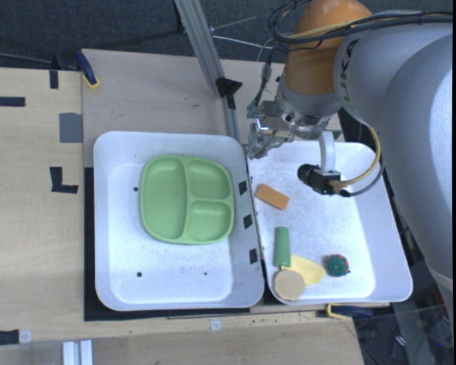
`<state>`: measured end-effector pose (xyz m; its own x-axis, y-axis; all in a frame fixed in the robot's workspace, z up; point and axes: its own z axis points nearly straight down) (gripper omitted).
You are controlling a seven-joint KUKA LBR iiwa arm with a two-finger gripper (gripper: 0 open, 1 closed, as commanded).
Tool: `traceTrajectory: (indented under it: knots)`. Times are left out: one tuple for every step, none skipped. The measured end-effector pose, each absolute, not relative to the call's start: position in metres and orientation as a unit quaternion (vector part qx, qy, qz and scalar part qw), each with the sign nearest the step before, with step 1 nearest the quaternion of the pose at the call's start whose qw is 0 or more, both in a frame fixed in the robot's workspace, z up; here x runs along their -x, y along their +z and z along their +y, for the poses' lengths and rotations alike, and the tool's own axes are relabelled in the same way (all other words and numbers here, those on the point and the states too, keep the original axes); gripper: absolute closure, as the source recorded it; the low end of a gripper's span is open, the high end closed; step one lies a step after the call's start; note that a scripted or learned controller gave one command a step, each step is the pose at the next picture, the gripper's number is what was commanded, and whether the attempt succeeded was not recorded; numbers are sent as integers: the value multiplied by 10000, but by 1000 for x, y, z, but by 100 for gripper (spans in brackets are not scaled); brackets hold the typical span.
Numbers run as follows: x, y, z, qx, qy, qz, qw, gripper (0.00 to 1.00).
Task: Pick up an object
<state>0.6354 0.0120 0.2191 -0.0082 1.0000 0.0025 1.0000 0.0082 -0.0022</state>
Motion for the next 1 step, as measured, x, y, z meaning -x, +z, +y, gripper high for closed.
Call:
traceTrajectory:
  knots:
    - [-638, 216, 76, 7041, 0, -7101, 11, 100]
